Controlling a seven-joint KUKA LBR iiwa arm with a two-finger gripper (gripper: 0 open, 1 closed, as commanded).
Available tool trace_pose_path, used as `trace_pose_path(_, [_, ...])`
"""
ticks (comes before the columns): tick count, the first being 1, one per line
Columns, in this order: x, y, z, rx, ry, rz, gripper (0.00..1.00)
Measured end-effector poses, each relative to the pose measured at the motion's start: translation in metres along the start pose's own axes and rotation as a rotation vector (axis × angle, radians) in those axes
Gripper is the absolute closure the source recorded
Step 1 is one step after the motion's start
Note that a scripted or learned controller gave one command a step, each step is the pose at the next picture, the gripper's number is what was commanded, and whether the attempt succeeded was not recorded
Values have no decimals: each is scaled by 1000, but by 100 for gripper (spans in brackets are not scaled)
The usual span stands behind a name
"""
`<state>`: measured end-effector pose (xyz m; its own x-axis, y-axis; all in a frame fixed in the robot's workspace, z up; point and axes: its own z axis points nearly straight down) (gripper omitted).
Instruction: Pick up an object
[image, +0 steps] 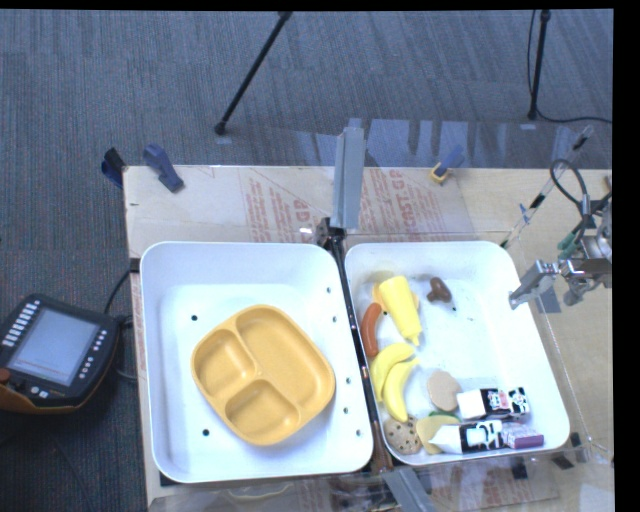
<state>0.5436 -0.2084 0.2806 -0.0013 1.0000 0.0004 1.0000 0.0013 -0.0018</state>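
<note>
Nearest, along the right bin's (520, 290) front wall, lie small printed cartons (490, 403), a speckled cookie (402, 436) and a tan disc (443, 389), then two curved glossy plastic bananas (392, 375), a hot dog (371, 329), a yellow bottle (400, 306) and a brown lump (438, 290). Beside them, the left bin (160, 300) bears a smooth yellow three-compartment tray (262, 373). Farther right, the end effector (535, 285) hangs over the right bin's outer rim, empty; whether it is spread I cannot tell.
</note>
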Motion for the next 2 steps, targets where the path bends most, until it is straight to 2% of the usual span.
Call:
trace_pose_path(1, [62,34,102,7,4,-222,0])
trace_pose_path(2, [61,35,99,2,1,-221,0])
